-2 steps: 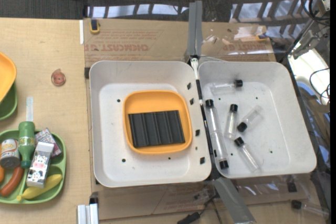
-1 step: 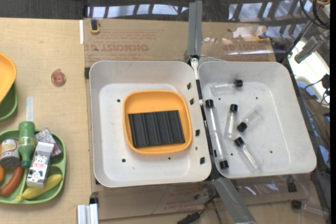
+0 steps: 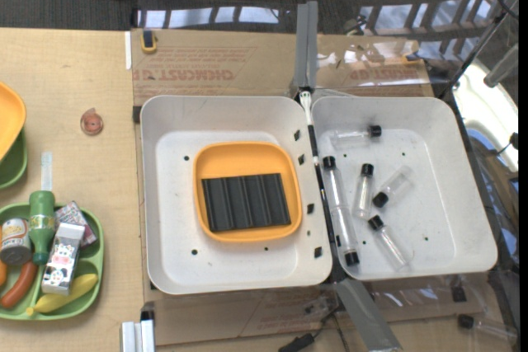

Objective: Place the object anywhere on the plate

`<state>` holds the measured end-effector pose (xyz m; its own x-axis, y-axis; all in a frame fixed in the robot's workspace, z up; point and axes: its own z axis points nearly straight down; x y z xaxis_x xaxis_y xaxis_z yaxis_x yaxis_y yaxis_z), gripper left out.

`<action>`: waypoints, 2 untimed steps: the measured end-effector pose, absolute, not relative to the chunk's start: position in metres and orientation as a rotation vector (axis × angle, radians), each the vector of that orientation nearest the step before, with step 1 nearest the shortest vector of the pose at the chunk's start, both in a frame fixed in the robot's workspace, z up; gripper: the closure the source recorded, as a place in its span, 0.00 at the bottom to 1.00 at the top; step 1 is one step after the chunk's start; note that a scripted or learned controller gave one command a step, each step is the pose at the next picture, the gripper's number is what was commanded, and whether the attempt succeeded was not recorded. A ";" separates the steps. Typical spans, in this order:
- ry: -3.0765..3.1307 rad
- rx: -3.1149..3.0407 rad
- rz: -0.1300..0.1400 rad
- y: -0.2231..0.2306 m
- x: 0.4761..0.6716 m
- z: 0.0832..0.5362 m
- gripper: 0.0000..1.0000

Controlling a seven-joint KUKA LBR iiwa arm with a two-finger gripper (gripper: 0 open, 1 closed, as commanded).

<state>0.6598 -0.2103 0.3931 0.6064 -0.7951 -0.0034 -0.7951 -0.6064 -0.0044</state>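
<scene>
Vials are the likely objects here. Several clear ones with black caps lie scattered in the right bin point(image 3: 445, 210), the bin on the side from which the end effector reaches in. We cannot tell whether the end effector is released, clenched or grasping anything, so we count no vial as held.

The plate point(image 3: 247, 151) is orange. It sits in the left bin point(image 3: 173, 177), the one farther from the end effector's approach, and a dark ridged insert point(image 3: 247, 202) covers most of its middle.

We judge the pick to be the first risk. The vials are smooth, round and see-through, so one may roll or squirt out from closing fingers. Two short vials point(image 3: 364, 185) point(image 3: 392, 187) lie near each other, and a grasp on one could knock the other. A long tube point(image 3: 338, 214) lies close along the bin wall nearest the plate, which leaves little room for a finger on that side.

The carry must cross the raised walls between the bins, and a low path could snag there. On release, a round vial could roll along the insert's ridges and off the plate's shallow rim.
</scene>
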 end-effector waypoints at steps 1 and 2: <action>0.927 -2.998 0.002 -0.213 0.660 0.347 0.00; 0.310 -3.121 -0.002 -0.220 0.660 0.355 0.00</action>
<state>0.6601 -0.2196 0.3553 0.9805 -0.1966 0.0005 -0.1966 -0.9805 -0.0051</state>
